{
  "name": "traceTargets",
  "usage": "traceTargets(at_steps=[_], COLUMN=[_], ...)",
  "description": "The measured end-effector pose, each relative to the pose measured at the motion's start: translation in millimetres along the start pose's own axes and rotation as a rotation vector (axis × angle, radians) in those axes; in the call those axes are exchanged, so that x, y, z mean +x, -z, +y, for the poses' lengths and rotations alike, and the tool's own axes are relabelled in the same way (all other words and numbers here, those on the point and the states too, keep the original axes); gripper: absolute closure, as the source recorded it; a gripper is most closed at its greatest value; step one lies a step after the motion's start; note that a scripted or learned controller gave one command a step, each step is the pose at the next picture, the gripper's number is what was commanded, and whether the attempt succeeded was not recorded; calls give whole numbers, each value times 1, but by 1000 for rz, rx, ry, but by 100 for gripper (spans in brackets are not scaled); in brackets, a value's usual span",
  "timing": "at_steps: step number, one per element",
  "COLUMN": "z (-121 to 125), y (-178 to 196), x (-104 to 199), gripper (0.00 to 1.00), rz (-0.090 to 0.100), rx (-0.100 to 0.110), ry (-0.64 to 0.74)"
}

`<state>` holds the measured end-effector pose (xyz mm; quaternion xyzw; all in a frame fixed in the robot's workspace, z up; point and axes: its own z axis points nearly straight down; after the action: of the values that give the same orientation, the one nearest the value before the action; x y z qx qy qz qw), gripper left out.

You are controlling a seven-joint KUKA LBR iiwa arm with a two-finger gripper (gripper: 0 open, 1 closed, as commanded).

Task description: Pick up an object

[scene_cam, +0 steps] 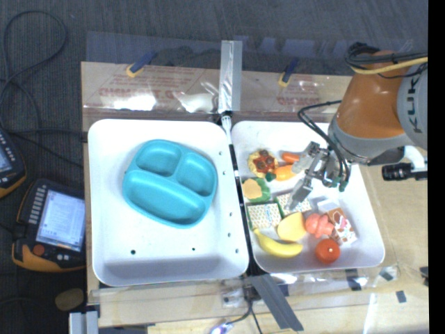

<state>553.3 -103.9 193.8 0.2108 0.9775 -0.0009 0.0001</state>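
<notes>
Claw (pixel 306 186): spread wide, holding nothing, low over the toy food (pixel 292 225) in the right bin (pixel 368 245).
Progress: nothing lifted; grasp and lift remain.

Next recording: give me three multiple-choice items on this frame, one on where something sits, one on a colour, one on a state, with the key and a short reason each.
1. Where does the sectioned plate lie?
A. in the left bin
B. in the right bin
C. on the floor

2. What colour is that plate?
A. red
B. blue
C. green

3. Where is the gripper?
A. over the left bin
B. over the bench edge
C. over the toy food in the right bin

Key: 1 A, it sits in the bin left of the divider. 2 B, it is bright turquoise blue. 3 C, it hangs above the waffle and banana.
</notes>
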Motion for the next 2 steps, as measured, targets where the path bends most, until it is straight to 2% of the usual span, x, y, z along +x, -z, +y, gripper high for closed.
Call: traceTargets(at_steps=[1,2], z=[-9,-16], y=[-91,-35], x=[-11,5], gripper=[0,0], rz=[-16,0], rx=[-6,-1], ry=[-156,-188])
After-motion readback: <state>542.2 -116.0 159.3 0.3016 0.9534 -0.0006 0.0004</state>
